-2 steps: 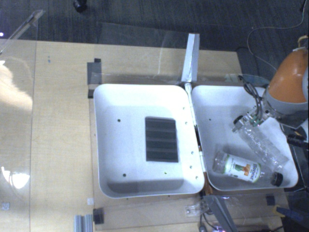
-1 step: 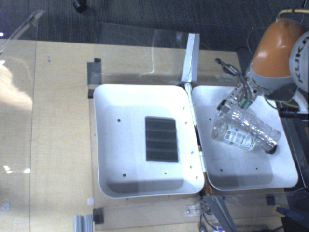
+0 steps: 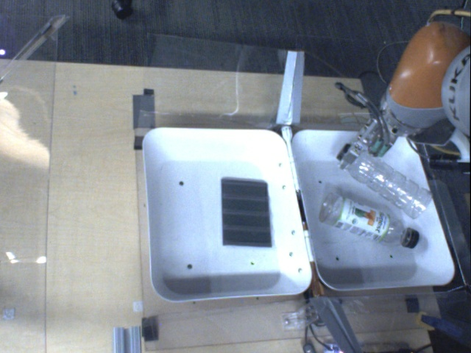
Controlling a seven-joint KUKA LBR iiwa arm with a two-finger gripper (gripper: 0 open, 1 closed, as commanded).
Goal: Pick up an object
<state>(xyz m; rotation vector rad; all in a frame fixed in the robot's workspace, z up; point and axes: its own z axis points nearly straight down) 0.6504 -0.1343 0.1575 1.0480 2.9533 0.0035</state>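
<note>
Bins sat side by side on the pale wooden worktop [image 3: 88, 219], both shallow and white. Left bin [image 3: 169, 271] held one dark ribbed rectangular slab [image 3: 246, 212], lying flat near its middle, long side running up and down the view.

Right bin [image 3: 434, 271] held two clear plastic bottles. Lower bottle [image 3: 366, 221] lay on its side, black cap pointing to the view's right, wide end toward the divider between the bins. Its label was white with a green band and an orange patch; the print was too small to read. Upper bottle [image 3: 386, 182] was clear and ridged, with no label seen, lying at a slant from upper left to lower right. The two lay near each other; whether they touched could not be told.

Arm came in from the right, orange band [image 3: 428, 57] large in the upper right corner, with part of dark lettering at the frame edge, cut off and not readable. Hand [image 3: 366, 147] sat at the upper end of the ridged bottle, over the bin's top part. Whether the hand was wide or narrow could not be told, nor whether it touched that bottle.
</note>
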